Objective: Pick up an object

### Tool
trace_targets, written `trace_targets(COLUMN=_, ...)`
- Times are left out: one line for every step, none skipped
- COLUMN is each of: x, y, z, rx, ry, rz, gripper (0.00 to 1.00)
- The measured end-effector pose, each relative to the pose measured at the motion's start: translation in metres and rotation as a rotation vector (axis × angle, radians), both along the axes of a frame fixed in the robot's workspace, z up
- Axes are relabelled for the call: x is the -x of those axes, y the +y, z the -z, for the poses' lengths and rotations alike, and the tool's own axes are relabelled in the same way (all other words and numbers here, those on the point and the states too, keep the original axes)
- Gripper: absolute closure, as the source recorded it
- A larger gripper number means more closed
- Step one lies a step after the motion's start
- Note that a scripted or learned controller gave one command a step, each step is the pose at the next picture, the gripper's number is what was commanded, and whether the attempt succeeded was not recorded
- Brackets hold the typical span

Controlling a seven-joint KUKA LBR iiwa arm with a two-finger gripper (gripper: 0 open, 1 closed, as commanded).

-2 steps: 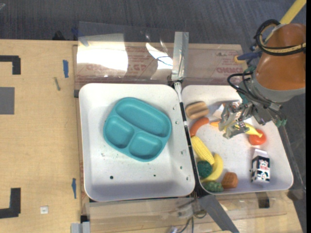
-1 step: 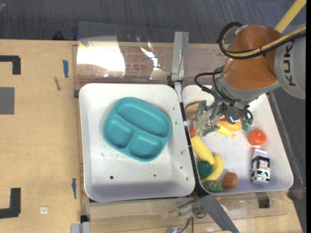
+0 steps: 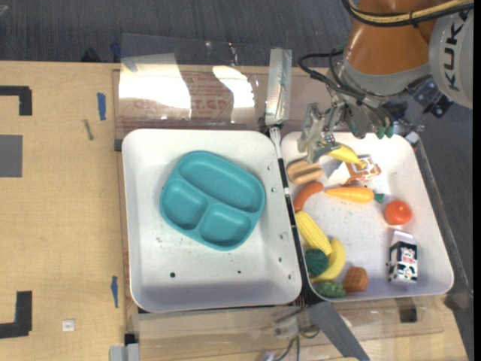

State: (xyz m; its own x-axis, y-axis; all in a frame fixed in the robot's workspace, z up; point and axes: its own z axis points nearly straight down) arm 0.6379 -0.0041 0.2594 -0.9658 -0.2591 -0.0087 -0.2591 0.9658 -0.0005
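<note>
Two shallow white bins sat side by side on the bench, the left bin carrying a teal divided plate and the right bin a scatter of toy food. White letters reading "KU" showed on the grey arm at the upper right; print on a small orange-and-white card and on a black-and-white milk carton was too small to read. The gripper hung over the right bin's upper left corner, and whether its fingers stood apart or together could not be told. Just below it lay a hot dog in a bun, with a yellow banana beside it. An orange carrot lay across the middle, a red tomato to its right. Along the bin's left wall lay a yellow corn cob, and below it a green broccoli piece, a second banana and a brown round piece.
</note>
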Motion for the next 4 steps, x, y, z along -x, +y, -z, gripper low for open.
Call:
trace_targets(x=-0.030, y=0.060, z=0.016, rx=-0.002, ry=0.008, rz=-0.019, gripper=1.00)
trace_targets(x=-0.032, y=0.060, z=0.006, rx=-0.002, ry=0.003, rz=-0.016, gripper=1.00)
trace_targets(x=-0.031, y=0.042, z=-0.030, rx=0.001, ry=0.002, rz=-0.088, gripper=1.00)
trace_targets(x=-0.031, y=0.016, z=-0.034, rx=0.001, ry=0.004, rz=-0.206, gripper=1.00)
